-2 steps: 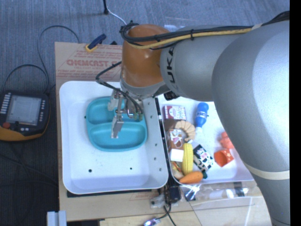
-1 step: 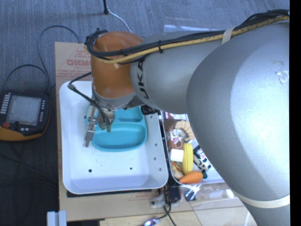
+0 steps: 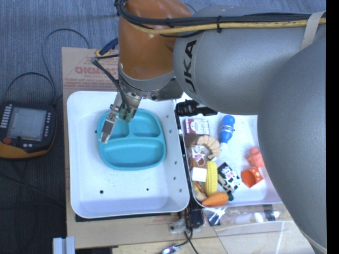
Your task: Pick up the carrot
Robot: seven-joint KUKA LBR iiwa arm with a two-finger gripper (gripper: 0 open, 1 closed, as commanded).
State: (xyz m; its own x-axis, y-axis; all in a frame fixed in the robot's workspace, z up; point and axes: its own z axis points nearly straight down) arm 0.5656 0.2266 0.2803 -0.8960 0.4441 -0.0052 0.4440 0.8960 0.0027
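Letters "KA" on grey arm (image 3: 186,67); red print on cardboard (image 3: 95,70) illegible.

A brown cardboard sheet with red printing (image 3: 85,62) covers the bench top, showing along its far-left corner and down its left edge. Two shallow white plastic bins rest side by side on it. The left bin (image 3: 85,194) takes up most of the bench's left half, its rim running close to the left edge. The right bin (image 3: 265,194) sits touching it, toward the right edge. Along the near edge, just in front of the bins, lies a strip of clear plastic fittings and small metal brackets (image 3: 238,216).
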